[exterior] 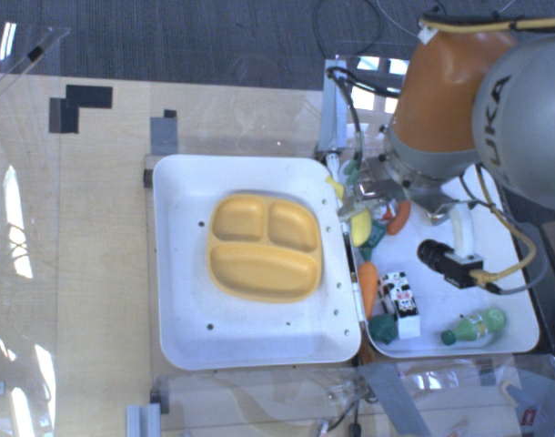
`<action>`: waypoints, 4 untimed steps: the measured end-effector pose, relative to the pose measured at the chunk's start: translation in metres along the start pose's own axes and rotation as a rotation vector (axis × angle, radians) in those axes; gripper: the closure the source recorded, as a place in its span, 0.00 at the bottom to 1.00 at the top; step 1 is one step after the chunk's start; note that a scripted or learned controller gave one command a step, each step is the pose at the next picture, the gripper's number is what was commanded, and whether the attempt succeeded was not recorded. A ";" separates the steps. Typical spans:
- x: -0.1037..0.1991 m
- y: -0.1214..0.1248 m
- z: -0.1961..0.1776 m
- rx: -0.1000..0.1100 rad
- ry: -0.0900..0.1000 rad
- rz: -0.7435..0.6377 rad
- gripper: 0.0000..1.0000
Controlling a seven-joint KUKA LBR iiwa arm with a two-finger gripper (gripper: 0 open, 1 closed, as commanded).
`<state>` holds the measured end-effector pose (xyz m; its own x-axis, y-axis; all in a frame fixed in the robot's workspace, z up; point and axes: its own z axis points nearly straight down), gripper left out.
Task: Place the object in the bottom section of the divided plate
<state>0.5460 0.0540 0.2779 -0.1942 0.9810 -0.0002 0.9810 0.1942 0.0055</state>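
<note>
Jaws (367,192): one pair, low over the upper left corner of the right bin (523,335), mostly hidden under the arm's wrist; whether they are wide, narrow or holding anything cannot be told.

Arm (496,107): one, grey with an orange band, entering from the right and covering the upper part of the right bin.

Bins: two, shallow and white, side by side on the table (68,271). The left bin (182,326) holds one item; the right bin holds the loose objects.

Divided plate (265,246): one, yellow, lying flat near the middle of the left bin. It has three sections: two small ones side by side at the top, one long one across the bottom. No object lies in any section.

Loose objects in the right bin, clustered along its left wall and floor:
- yellow piece (360,229), one, just below the jaws;
- dark green piece (375,236), one, touching the yellow one;
- red-orange piece (399,217), one, beside the jaws;
- carrot (368,288), one, orange, lying along the left wall;
- small carton with black and white patches (403,303), one, near the carrot;
- green bottle (475,327), one, on its side near the lower right corner.

Which of these is the task's object cannot be told; all sit in the right bin.

Surface: pale wood table with black marks (75,105) at upper left. Beyond it, dark grey carpet (168,16).
</note>
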 end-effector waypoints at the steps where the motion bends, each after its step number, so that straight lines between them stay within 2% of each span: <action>1: 0.049 -0.014 -0.049 -0.002 0.000 -0.054 1.00; 2: 0.059 0.030 -0.120 -0.002 0.000 -0.240 1.00; 3: 0.110 -0.017 -0.038 0.003 0.001 -0.038 1.00; 4: 0.059 -0.034 -0.039 0.002 0.000 -0.143 1.00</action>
<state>0.5007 0.1048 0.3167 -0.3324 0.9431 -0.0006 0.9431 0.3324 0.0038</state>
